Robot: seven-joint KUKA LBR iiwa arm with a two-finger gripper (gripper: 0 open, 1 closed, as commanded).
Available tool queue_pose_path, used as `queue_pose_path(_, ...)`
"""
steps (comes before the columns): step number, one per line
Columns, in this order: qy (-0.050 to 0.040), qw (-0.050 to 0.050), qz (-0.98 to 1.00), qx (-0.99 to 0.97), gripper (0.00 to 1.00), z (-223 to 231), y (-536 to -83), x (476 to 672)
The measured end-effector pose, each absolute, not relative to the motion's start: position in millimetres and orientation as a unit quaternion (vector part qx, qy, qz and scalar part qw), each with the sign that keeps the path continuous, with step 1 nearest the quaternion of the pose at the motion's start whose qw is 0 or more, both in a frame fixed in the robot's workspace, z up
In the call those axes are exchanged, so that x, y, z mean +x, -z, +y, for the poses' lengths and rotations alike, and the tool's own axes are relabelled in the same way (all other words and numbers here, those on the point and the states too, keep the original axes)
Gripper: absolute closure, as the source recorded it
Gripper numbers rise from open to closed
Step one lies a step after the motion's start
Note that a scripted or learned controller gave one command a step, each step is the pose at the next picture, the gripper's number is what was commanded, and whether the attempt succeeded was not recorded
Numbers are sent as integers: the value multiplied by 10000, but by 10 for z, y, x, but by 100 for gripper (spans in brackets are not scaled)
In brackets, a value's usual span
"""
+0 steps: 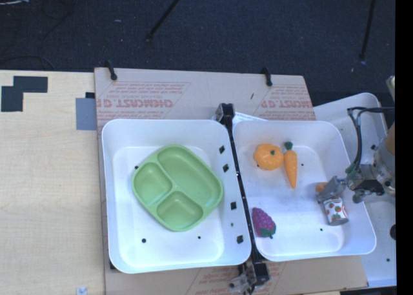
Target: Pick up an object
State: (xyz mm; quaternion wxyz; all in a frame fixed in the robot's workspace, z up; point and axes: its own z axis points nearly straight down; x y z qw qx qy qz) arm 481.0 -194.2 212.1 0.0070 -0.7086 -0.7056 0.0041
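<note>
Where it lies, carrot (291, 166) tip nearward

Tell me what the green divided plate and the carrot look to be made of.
Green divided plate: probably moulded plastic, smooth with a soft sheen, one even colour and rounded compartment ridges. Carrot: likely a plastic toy, uniform orange with a dark green top; too small to tell its finish.
</note>
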Motion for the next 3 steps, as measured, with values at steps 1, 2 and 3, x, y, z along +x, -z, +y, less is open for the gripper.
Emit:
queue_pose_path(1,-7,17,-7069,-7073,0,-1938,-2189,4839)
queue_pose_path(2,-16,42,-7071,-7071,0,-1939,-1546,4832)
queue_pose_path(3,46,1,-7095,-7046,0,-1952,-1177,4841)
